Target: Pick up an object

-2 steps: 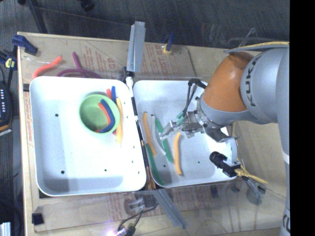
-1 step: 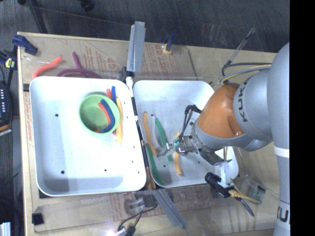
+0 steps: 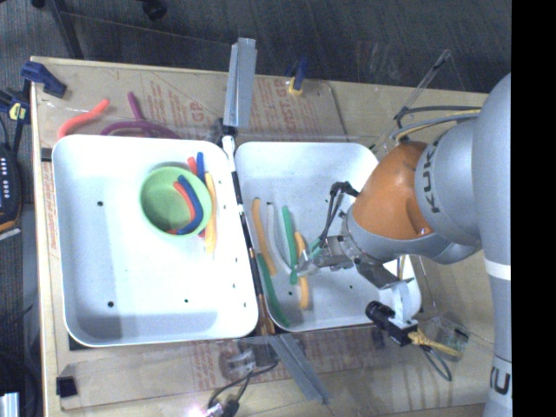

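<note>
Your claw (image 3: 306,263) sits low in the right bin (image 3: 347,159), just at the cluster of thin sticks near that bin's left wall. You can't tell from this angle if it's released or clenched: wrist and orange band cover most of it, so treat the grip as unconfirmed.

Likeliest target, as a judgement: the green stick (image 3: 289,233) or the orange stick (image 3: 301,272), both right at the claw tip. There's also a 2nd orange stick (image 3: 258,233) and a darker green one (image 3: 274,295) closer to the wall.

Orientation: all 4 lie flat on the bin floor, long axes running roughly top-to-bottom of the view, approx parallel to the divider between the bins, w/ a slight lean. The green stick's lower end meets the orange one near the claw.

To do this step well:
- Close across the short width, i.e. squeeze direction roughly left-right in the view, perpendicular to the long axis.
- Aim near mid-length so the stick doesn't pivot when lifted.
- Sticks are thin and crowded; expect 2 to come up, or 1 to slip out.
- Lift straight up and check something is really in the grip before calling it done.

The left bin (image 3: 87,233) holds a green bowl (image 3: 169,200) w/ more sticks; leave it.
</note>
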